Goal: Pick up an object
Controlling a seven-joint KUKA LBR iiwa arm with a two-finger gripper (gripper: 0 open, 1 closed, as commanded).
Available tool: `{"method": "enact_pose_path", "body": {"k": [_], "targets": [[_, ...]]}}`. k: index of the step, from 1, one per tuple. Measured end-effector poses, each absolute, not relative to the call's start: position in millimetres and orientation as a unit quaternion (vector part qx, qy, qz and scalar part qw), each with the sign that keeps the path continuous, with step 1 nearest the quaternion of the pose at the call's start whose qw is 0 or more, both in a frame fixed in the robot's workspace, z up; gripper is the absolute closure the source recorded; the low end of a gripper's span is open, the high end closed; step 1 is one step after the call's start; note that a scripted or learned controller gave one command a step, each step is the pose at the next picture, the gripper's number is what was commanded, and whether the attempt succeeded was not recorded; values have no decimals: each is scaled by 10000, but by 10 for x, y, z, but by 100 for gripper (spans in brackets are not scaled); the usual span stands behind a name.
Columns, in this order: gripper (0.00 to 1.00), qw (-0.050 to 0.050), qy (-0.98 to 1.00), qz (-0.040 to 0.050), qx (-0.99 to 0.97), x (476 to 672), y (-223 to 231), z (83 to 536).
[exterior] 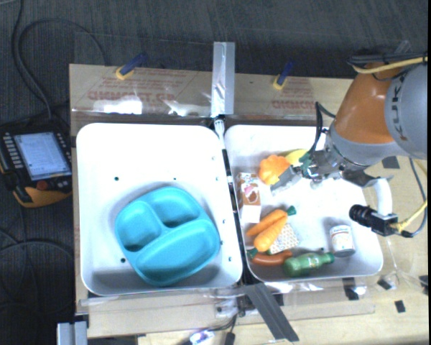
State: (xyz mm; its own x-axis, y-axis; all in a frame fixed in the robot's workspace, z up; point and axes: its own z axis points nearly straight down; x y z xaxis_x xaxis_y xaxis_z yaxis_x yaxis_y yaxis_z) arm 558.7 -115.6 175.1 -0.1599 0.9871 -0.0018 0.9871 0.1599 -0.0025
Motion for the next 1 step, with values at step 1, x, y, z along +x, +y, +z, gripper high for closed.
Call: {"method": "enact_pose_path", "body": {"k": [1], "targets": [[100,11,-7619,12,-6477,5590,-1146,1835]]}}
